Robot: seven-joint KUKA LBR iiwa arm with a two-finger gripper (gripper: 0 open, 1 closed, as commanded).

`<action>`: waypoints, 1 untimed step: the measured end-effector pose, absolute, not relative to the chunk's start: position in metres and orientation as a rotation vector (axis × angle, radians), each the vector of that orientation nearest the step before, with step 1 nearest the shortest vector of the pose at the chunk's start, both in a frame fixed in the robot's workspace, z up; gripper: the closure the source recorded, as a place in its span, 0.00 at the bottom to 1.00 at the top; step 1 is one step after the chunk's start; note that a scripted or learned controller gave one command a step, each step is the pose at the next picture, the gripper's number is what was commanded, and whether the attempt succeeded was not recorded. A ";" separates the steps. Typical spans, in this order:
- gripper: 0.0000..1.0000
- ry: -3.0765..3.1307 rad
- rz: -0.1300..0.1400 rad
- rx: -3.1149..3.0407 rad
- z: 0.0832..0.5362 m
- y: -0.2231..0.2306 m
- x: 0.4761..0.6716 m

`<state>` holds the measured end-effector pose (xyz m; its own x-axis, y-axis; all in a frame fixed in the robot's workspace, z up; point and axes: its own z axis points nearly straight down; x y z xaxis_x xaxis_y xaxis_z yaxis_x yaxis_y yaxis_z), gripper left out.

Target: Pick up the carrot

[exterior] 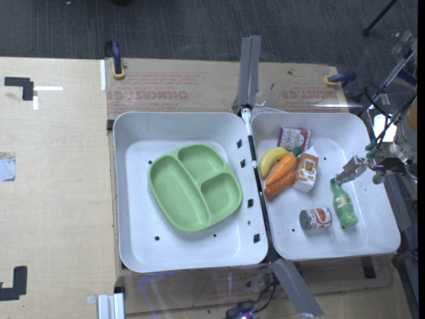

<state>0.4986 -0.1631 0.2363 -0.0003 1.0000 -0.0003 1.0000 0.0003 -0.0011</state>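
The orange carrot (281, 173) lies at a slant in the left part of the right bin (372, 244). It rests between a yellow banana (271, 159) on its upper left and a small orange-and-white carton (306, 171) on its right. My gripper (350, 172) hangs over the right side of the same bin, just above the cap of a green bottle (344, 206). It is well to the right of the carrot, with the carton between them, and nothing shows in its grasp.
A purple packet (293, 138) lies at the back of the right bin and a small can (315, 218) lies on its side near the front. The left bin (133, 244) holds a green divided plate (194, 187). A raised divider separates the bins.
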 end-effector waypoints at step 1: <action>0.00 -1.448 0.003 -2.788 0.233 -0.148 0.519</action>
<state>0.5195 -0.1481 0.2328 0.5751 0.8181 -0.0014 0.8180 -0.5751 -0.0012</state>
